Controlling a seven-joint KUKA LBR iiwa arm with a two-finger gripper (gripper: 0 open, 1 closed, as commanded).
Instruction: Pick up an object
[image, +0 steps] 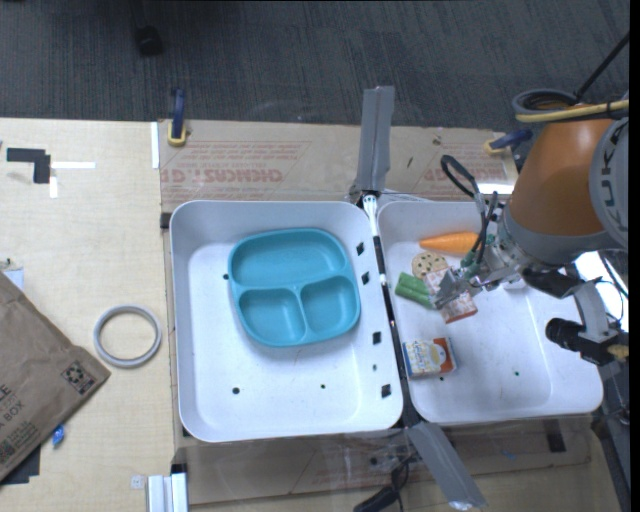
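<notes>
Small carton (429, 357), nearest the camera, lies flat in the right bin (520, 395), well apart from the gripper (458, 290). Gripper sits low among a cluster just past the carton: green piece (411, 289) on its far-bin side, spotted cookie (429, 264) and carrot (449, 241) beyond. A red-and-white packet (460, 310) lies right under the tip, touching or nearly so, tilted. Jaw state: cannot tell. Judged likeliest target: that packet.
</notes>
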